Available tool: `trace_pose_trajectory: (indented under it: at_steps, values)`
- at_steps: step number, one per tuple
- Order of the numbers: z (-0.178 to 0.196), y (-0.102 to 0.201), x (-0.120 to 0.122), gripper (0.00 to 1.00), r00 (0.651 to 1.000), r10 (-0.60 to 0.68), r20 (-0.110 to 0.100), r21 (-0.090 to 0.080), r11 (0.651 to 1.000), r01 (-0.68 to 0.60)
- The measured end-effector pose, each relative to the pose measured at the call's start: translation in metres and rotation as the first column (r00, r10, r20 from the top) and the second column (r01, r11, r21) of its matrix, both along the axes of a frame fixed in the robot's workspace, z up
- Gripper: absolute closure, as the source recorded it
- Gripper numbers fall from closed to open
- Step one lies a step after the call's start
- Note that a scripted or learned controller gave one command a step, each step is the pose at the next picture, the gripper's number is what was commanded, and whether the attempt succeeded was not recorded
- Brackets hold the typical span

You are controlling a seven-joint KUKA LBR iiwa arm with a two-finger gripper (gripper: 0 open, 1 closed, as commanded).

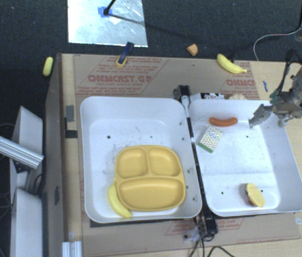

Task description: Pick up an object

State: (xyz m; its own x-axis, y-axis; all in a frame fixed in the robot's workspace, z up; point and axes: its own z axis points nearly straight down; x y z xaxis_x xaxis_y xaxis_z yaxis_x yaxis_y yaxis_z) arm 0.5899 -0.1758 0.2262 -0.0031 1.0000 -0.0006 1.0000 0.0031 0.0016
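The right bin [287,170] holds an orange-red sausage [223,121] near its far edge. A green-and-white checkered block [211,139] lies just below the sausage, and a yellow slice-shaped piece [255,195] lies near the front. My gripper [270,120] hangs over the right bin's far right part, to the right of the sausage and apart from it. Its fingers [257,117] stand spread open with nothing between them. In the left bin [95,143] sit a yellow divided plate [150,176] and a yellow banana [118,202] at the plate's lower left.
A second banana [230,64] and a small orange piece [193,49] lie behind the bins. A yellow object [47,66] sits off the bench's far left corner. A blue-and-yellow tool [124,53] rests at the bench's back edge. A black divider [193,143] separates the bins.
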Motion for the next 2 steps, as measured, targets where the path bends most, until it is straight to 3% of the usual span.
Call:
trace_pose_trajectory:
  at_steps: [1, 2]
  values:
    - [-0.045, 0.045, 0.009, 0.00, 1.000, 0.001, -0.001, 0.001, 1.000, -0.001]
    - [-0.136, 0.062, 0.083, 0.00, 1.000, 0.003, 0.013, -0.003, 1.000, -0.003]
